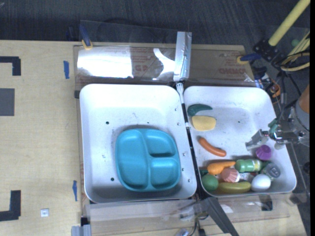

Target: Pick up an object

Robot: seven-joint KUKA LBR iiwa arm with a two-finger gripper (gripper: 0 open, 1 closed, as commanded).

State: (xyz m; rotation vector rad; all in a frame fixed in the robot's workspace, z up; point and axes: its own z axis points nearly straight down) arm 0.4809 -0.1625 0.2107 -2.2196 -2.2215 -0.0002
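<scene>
Toys (236,173) crowd right bin's (231,95) near edge; jaws (268,139) above, state unclear.

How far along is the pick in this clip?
Done: the gripper has reached the right bin, sitting close above the purple toy. In hand: nothing visibly between its fingers. Left: gripping and lifting an object; the sausage, yellow piece and white egg all lie in the bin.

I can see faint reddish print on the cardboard (216,63) behind the bins, but I can't read it. I find no other text.
</scene>
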